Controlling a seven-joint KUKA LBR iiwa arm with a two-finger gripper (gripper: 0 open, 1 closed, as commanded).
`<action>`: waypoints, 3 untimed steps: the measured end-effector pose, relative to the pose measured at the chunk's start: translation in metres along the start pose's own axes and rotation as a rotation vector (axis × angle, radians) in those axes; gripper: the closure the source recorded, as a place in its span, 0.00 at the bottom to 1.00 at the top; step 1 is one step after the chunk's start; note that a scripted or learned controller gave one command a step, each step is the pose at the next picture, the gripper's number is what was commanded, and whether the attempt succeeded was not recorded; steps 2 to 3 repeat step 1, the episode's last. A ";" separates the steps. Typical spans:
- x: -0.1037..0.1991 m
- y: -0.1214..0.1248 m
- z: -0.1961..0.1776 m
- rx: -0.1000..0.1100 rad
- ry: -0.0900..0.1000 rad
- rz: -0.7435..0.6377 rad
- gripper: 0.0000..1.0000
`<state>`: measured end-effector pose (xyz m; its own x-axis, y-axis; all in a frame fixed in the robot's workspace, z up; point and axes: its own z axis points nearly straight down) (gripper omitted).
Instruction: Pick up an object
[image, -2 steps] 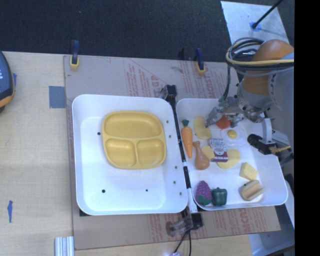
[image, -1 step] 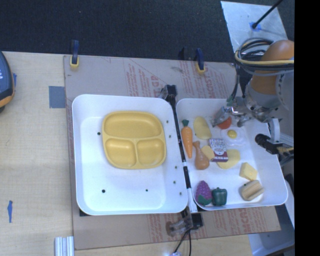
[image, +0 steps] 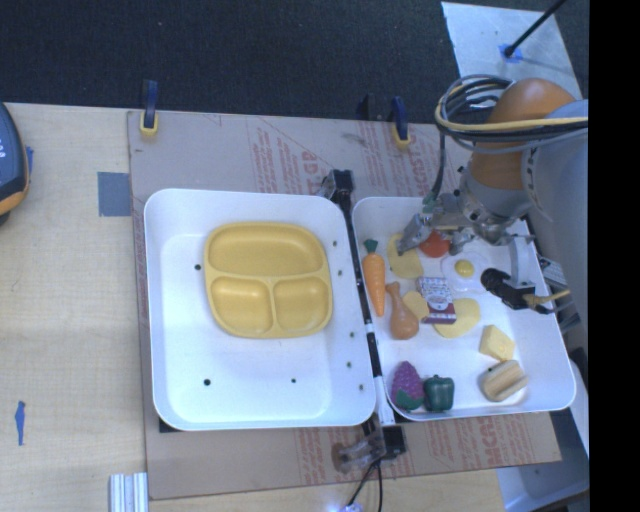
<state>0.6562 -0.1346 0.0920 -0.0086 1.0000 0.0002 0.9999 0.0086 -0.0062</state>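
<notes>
Over the right bin (image: 560, 395), the pincer (image: 432, 235) sits low at a small red tomato-like toy (image: 434, 245) lying among play food; grip state cannot be determined, so no lift is confirmed.

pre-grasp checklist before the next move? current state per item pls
1. Gripper is over the right bin: ok.
2. Target nearby: a red item lies right at the gripper: ok.
3. Finger state: cannot tell.
4. Object held: cannot tell.
5. Clutter near the target: a yellow piece and the carrot lie close by: not ok.
6. Yellow divided plate sits in the left bin, away from the arm: ok.
</notes>
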 end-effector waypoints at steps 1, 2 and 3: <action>-0.003 -0.001 -0.011 0.003 -0.001 0.001 1.00; -0.003 -0.001 -0.011 0.003 -0.001 0.001 1.00; -0.003 -0.001 -0.011 0.003 -0.001 0.001 1.00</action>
